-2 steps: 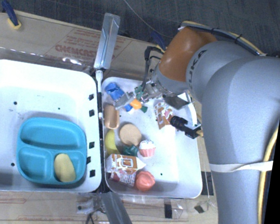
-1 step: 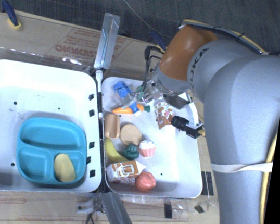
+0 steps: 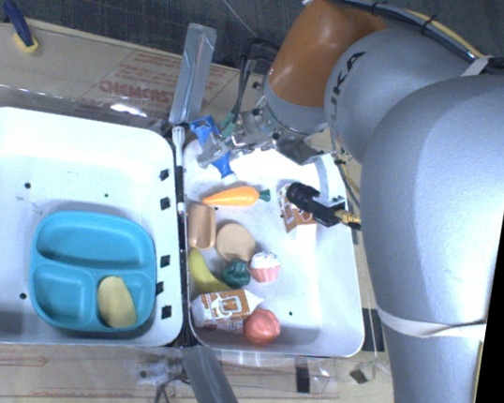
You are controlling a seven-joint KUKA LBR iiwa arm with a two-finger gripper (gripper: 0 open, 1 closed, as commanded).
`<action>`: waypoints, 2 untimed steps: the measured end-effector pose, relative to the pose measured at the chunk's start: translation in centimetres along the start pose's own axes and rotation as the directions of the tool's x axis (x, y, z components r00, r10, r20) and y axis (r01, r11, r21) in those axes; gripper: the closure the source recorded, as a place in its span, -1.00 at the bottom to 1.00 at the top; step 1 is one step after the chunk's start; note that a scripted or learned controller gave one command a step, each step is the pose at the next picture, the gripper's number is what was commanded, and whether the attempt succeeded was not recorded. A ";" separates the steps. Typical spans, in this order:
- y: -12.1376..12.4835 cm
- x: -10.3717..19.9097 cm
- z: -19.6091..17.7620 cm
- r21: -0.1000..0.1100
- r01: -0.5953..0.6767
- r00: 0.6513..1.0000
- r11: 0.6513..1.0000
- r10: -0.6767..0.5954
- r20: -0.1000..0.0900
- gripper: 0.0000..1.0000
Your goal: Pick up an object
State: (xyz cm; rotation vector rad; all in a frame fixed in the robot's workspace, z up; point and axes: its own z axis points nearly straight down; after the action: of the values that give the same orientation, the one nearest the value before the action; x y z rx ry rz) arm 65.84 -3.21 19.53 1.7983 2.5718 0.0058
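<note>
A grey arm reaches in from the right, its gripper low over the right bin's far corner, just above a carrot. Whether it grips anything, I cannot tell. The left bin holds a blue tray with a potato. Both bins sit on a wooden bench.

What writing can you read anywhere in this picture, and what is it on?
"KUKA", in part: dark letters on the grey arm below the orange band, and "UK" at its base near the bottom edge.
Red print on the clear sheet behind the bins: too faint to read.
Label on the packet in the right bin: too blurred to read.
</note>
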 end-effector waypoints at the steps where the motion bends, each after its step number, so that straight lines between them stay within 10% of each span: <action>1: -0.2 -0.1 0.3 0.005 -0.002 1.000 1.000 0.002 -0.001 -1.00; 2: -5.2 -5.2 5.6 0.011 0.011 1.000 1.000 -0.011 -0.002 -1.00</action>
State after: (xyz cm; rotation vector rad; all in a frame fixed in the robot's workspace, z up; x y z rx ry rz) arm 62.75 -9.93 13.88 1.7880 2.5885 -0.0069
